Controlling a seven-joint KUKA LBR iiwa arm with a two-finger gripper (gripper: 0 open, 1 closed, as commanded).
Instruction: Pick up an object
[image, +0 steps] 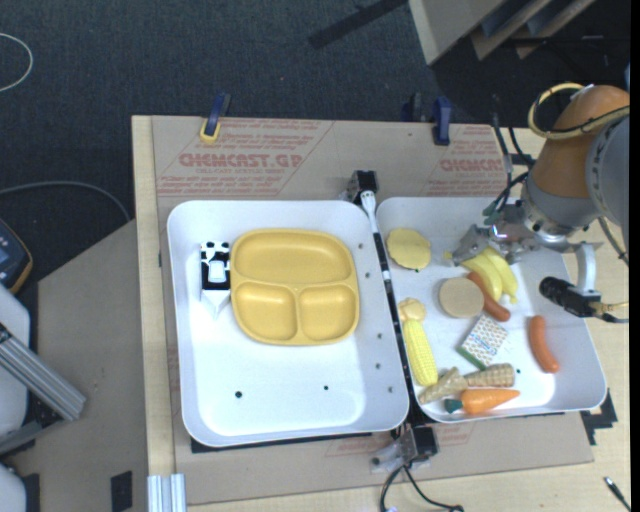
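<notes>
The arm reaches in from the right, and its pincer (482, 240) hangs over the far part of the right bin (590, 372), just beside the far end of a toy banana (497, 273). Metal fingers splay toward the left there, but whether they are parted or closed on anything I cannot tell; nothing visibly sits between them.

The banana looks the likeliest target. It lies curved, touching a small sausage (492, 297) and a tan round disc (461, 297). As a judgement, it is light hollow plastic, stiff and smooth, so it may slip or roll; a grip across its narrow middle, squarely over the curve, seems safest, though the sausage crowds one side.

Elsewhere in that bin lie a pale yellow disc (408, 248) at the far left, a corn cob (417, 345) along the left wall, a checked packet (484, 341), a second sausage (542, 343) to the right, and a carrot (487, 399) at the near edge.

The left bin (200, 380) holds a yellow divided plate (295, 284) and a small black-and-white thing (215, 266). Both bins rest on the surface (150, 300).
</notes>
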